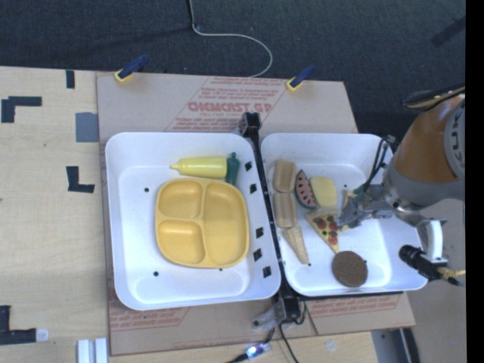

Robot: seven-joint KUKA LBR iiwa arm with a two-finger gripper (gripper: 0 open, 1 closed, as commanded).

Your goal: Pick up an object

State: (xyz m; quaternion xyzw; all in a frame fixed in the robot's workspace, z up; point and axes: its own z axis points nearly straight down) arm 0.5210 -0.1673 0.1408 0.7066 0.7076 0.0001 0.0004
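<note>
Bins, two, white, side by side on counter. Left bin [121, 203]: yellow divided plate [203, 223], yellow bottle [200, 166]. Right bin [378, 274]: pizza slice [327, 229] lay just left of the gripper [352, 212], below yellow block [324, 191]; jaws' state could not be told.

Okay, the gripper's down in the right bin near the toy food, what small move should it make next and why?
Probably a slight lowering over the pizza slice: the gripper sits just beside its right edge, with the yellow piece close above, so a small shift left would centre it first.
</note>
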